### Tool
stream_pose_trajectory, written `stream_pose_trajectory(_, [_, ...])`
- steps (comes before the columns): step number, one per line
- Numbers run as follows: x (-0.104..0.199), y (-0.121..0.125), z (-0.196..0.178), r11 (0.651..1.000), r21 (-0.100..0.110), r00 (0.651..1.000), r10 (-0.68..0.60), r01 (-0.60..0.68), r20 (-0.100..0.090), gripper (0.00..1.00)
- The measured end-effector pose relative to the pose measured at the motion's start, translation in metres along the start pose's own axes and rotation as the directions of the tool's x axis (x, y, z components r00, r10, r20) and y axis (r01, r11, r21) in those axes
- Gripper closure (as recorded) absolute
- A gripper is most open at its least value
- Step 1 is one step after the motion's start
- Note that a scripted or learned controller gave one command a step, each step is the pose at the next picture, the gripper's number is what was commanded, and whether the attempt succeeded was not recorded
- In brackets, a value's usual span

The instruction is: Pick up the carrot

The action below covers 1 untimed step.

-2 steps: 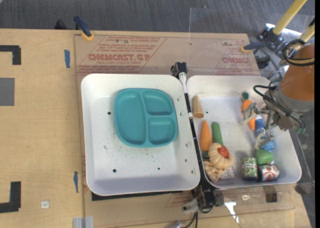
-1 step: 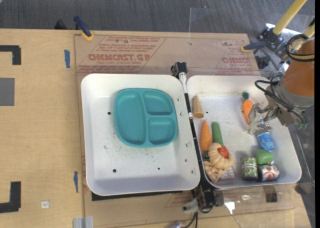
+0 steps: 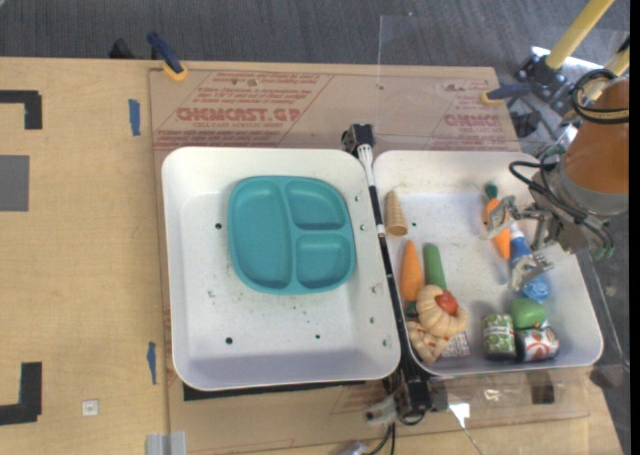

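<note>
Carrot [image 3: 411,270] lies in the right bin [image 3: 590,315], near the bin's left wall, pointed end up-frame. It's well to the left of the gripper [image 3: 531,248], nothing touching it from the arm side. Green cucumber-like piece [image 3: 433,265] lies just beside the carrot, on the gripper-facing side, parallel to it. Ice cream cone [image 3: 396,212] sits up-frame of the carrot, farther from the gripper than the cucumber. Below the carrot: a croissant-like pastry [image 3: 437,315] with a red piece [image 3: 447,302] on top.

Gripper sits over the right part of the same bin, amid a cluster of small items. Can't tell whether it's open, closed or gripping; the metal parts blur into the clutter. Orange-and-blue toy [image 3: 510,240] is right against the gripper on its left. Blue piece [image 3: 535,289] is just below it. Further down-frame from the gripper: green lime-like item [image 3: 529,312], two cans [image 3: 520,341] near the bin's bottom edge.

Far left of the gripper: left bin [image 3: 190,343] with a teal divided plate [image 3: 292,233] in it.
</note>
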<state>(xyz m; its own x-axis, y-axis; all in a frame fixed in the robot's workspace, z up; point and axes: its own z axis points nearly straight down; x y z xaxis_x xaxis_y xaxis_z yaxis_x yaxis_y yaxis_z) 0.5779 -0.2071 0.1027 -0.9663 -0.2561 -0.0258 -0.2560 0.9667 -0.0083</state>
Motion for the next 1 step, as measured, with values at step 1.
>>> stream_pose_trajectory(1, [-0.0157, 0.0136, 0.0138, 0.989, -0.002, 0.989, 0.149, -0.150, -0.014, 0.00])
